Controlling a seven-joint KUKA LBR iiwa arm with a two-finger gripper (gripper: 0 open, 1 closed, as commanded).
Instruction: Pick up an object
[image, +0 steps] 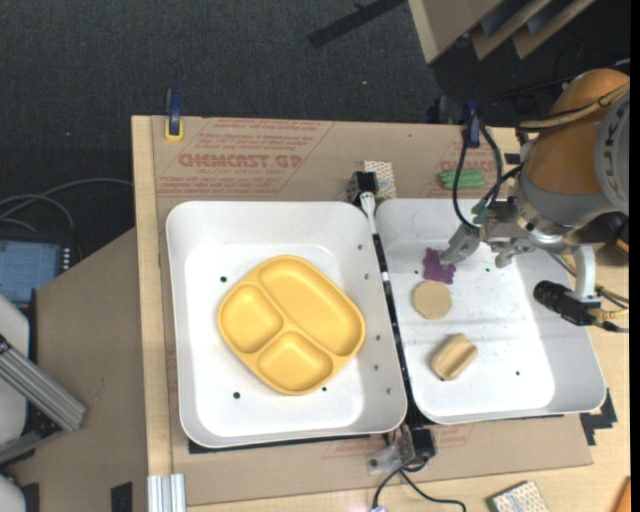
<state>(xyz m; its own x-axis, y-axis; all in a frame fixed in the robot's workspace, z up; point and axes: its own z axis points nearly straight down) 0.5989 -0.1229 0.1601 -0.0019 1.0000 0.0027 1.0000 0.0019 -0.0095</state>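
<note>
The purple block (437, 265) lies in the right bin (560, 385), in its upper left part, near the divider between the two bins. It rests on the bin floor and is not lifted. I judge it the nearest candidate for the pick.

My gripper (483, 240) hangs just right of and above the block. One finger reaches down-left to the block's upper edge and looks to touch it or sit just beside it; the other finger points down-right, apart from it. My fingers are therefore spread, with nothing between them.

Task status, as I judge it: approach is made, grasp is not. No object is held. What is left is to centre the fingers over an object, press them together on it and raise it.

Other candidates in the right bin:
- A tan disc (432, 300) lies flat just below the block, close to it but apart.
- A tan cylinder (453, 356) lies on its side below the disc, well clear of my gripper.

The left bin (195, 240) holds a yellow tray (290, 323) with three compartments, set at an angle near the bin's middle. It is well apart from my gripper.

Both bins sit side by side on the tabletop (250, 155).
</note>
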